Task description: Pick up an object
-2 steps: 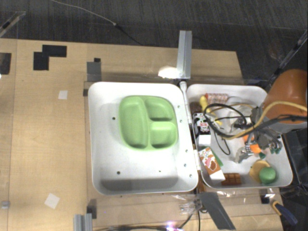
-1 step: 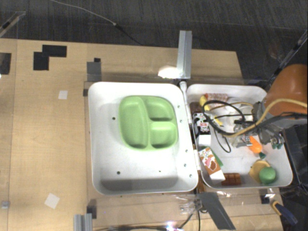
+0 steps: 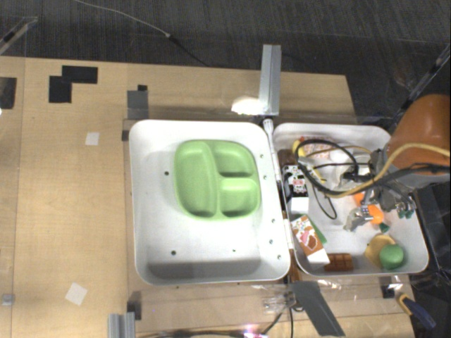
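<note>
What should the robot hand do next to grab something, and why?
Probably drop a little onto the orange piece just below the hand in the right bin. It hovers there with nothing seen between its fingers; the green ball lies farther off.

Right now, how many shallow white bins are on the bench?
2. The left shallow white bin holds a green divided plastic tray; the right shallow white bin sits beside it, under the arm.

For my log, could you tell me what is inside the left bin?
The left bin holds a green divided tray with three compartments. Whatever lies beneath the tray is covered.
</note>
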You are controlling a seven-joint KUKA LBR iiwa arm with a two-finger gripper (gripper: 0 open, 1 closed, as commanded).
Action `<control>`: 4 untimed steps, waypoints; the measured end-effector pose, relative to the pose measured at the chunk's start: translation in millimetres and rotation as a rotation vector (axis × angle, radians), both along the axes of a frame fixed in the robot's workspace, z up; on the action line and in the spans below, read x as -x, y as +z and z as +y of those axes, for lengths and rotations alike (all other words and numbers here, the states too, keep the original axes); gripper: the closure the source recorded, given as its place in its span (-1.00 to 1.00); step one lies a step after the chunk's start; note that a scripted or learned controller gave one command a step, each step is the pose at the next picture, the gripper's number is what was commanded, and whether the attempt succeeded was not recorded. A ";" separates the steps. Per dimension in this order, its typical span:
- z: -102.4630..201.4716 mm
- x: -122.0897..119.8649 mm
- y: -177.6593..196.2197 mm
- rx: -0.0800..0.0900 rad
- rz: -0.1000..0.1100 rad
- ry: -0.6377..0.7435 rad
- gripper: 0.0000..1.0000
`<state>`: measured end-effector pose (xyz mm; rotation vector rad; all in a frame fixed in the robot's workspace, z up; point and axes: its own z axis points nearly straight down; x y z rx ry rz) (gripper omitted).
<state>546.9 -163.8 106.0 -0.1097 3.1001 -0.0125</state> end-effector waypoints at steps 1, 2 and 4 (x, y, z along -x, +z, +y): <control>-19.5 -2.7 -15.2 -0.004 0.023 0.018 -1.00; 17.1 -94.4 -17.5 -0.002 0.028 0.205 -1.00; 5.7 -18.7 -15.4 -0.004 0.022 0.028 -1.00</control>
